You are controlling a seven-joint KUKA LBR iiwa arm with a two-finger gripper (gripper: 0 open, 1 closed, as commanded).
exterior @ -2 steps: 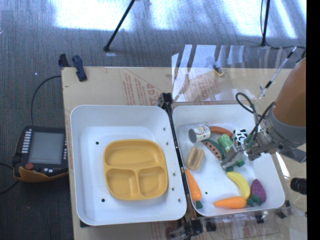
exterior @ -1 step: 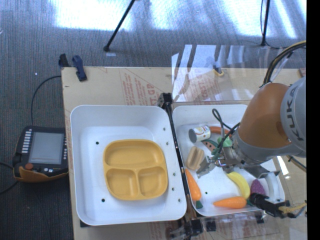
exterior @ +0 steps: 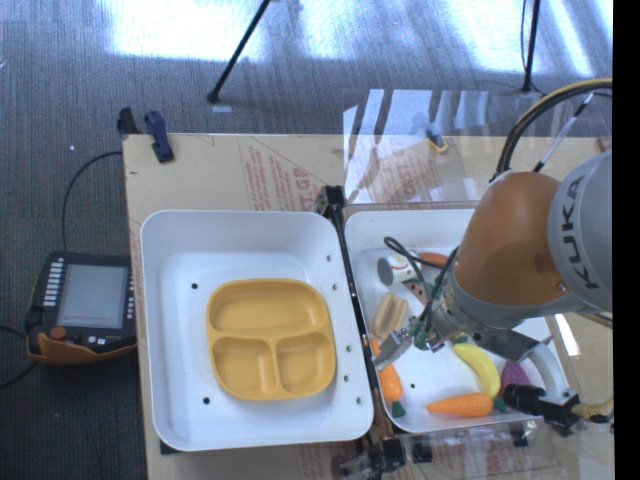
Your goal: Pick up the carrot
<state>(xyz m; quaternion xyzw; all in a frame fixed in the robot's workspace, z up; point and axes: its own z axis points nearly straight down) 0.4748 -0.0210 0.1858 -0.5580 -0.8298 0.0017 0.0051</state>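
Grey ribbed carpet [exterior: 80,78] covers the floor, with bright patches of light [exterior: 300,13] falling across its far part. Thin black tripod legs [exterior: 245,38] stand on it. A brown board bench [exterior: 250,168] fills the middle, and a dark handheld control pad [exterior: 85,303] with a cable lies on the carpet beside it

My gripper [exterior: 405,340] hangs over the right bin [exterior: 440,420], just beside the bin's carrot [exterior: 462,405] and banana [exterior: 479,366]; a yellow tray [exterior: 270,338] fills the left bin [exterior: 170,268].
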